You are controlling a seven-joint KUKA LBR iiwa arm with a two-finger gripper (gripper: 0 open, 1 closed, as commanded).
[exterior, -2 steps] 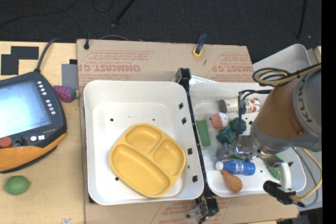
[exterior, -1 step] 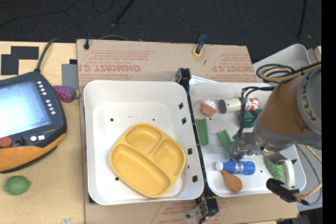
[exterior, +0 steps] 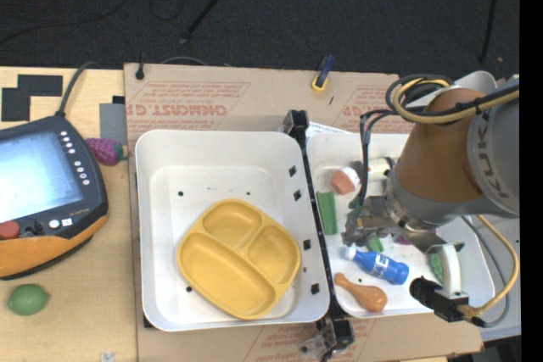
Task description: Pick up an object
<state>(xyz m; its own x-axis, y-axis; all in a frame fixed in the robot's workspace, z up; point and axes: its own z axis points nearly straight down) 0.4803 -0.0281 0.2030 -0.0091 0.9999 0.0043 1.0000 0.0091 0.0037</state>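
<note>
Smooth, glossy yellow plastic on the divided tray (exterior: 239, 257), sitting in the left white bin (exterior: 153, 182), matt plastic. Underneath, plain brown cardboard (exterior: 221, 102), dull and printed.

Pendant (exterior: 42, 186) on bench far beyond gripper, left of bins; green ball (exterior: 28, 299) beside its near corner, purple toy (exterior: 105, 150) by its top corner.
</note>
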